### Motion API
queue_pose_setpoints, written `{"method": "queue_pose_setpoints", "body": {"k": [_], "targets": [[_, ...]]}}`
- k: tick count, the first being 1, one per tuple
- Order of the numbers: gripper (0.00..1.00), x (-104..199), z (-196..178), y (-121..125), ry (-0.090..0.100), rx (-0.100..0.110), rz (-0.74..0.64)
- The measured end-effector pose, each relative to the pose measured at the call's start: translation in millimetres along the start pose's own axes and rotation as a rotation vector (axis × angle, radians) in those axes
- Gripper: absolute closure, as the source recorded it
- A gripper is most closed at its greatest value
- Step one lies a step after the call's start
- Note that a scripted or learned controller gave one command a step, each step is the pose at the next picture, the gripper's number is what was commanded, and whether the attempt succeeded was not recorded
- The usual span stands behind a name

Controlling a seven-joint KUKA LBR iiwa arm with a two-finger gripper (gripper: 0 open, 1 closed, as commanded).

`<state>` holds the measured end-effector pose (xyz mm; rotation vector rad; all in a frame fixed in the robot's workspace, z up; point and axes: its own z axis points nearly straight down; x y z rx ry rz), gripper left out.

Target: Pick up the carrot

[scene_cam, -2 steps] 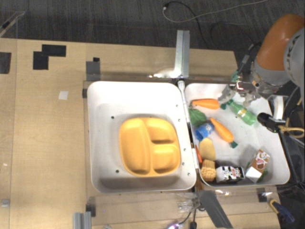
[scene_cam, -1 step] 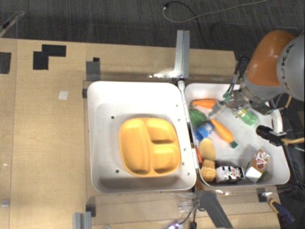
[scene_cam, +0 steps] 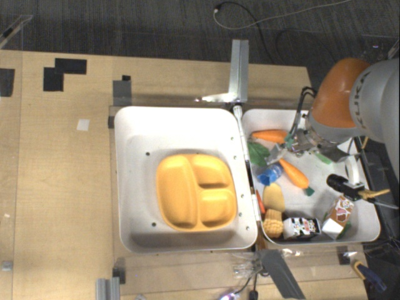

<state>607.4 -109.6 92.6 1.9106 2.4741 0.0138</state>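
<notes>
Two orange carrot-like pieces lie in the right bin [scene_cam: 369, 230]. One carrot [scene_cam: 295, 173] lies slanted in the middle of the bin, with a small green stub at its lower right end. The other orange piece [scene_cam: 269, 135] lies near the bin's far left corner. My gripper [scene_cam: 286, 149] hangs over the upper middle of the bin, between the two pieces and just above the slanted carrot's upper end. Nothing shows as lifted off the bin floor.
Around the carrots lie a green leafy piece [scene_cam: 257, 150], a blue object [scene_cam: 270, 175], a yellow pear-like piece [scene_cam: 273, 197], a corn cob [scene_cam: 272, 221], a black-and-white carton [scene_cam: 301, 227] and a small brown carton [scene_cam: 340, 211]. The left bin [scene_cam: 134, 167] holds a yellow divided plate [scene_cam: 195, 189].
</notes>
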Motion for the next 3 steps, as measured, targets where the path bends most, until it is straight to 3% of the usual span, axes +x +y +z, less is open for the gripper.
{"method": "queue_pose_setpoints", "body": {"k": [1,2,3], "targets": [[0.0,-23,2,-28,0.002,0.003,-0.259],[0.0,-69,-50,-45,0.003,0.011,0.196],[0.0,-98,6,3,0.002,0.009,0.21]]}}
